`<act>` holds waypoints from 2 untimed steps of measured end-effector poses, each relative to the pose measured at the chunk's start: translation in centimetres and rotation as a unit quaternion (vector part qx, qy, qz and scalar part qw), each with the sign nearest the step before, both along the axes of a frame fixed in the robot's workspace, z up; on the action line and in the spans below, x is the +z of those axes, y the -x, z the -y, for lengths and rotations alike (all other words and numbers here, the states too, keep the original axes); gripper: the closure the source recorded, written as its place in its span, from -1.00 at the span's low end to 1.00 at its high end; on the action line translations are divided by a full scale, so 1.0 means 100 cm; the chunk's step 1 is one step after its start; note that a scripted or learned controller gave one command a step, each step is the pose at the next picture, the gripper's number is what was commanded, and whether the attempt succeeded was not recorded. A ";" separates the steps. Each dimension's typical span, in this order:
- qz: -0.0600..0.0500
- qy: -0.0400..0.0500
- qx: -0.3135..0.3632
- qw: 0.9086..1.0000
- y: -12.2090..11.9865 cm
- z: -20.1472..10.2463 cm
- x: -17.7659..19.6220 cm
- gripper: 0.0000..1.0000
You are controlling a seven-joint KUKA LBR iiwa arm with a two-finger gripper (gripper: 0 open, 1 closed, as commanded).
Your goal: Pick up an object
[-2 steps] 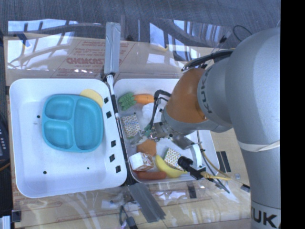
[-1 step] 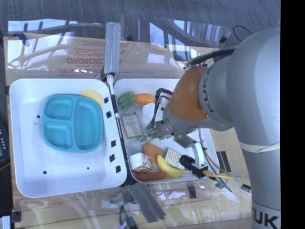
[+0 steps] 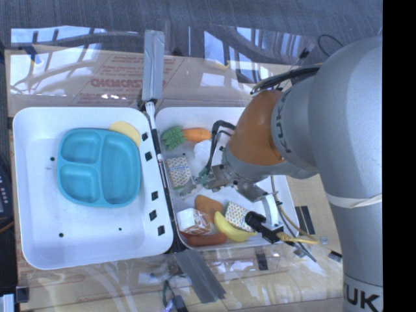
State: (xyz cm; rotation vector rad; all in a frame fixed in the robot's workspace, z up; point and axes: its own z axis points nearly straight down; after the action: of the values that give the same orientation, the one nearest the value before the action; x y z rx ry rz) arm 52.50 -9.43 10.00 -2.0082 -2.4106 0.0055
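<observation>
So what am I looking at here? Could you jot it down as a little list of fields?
arm: grey with an orange band, reaching over the right bin
gripper: gripper low among the items in the right bin
left bin: left bin holds a blue divided plate and a yellow piece at its upper corner
right bin items: carrot, banana, small packet, other toy foods
held object: cannot tell

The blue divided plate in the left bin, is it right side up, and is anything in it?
Right side up and empty: the blue divided plate shows its three bare compartments facing upward. A yellow object lies at its upper right corner.
</observation>
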 end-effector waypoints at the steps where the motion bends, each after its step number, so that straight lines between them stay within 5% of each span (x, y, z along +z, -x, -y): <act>1: 0.002 0.000 0.020 1.000 0.046 0.012 -0.009 -1.00; 2: 0.001 0.000 0.022 1.000 0.046 0.012 0.000 1.00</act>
State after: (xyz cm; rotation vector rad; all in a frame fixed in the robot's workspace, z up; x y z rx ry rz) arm 47.91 -10.67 10.04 -1.9558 -2.4556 0.0027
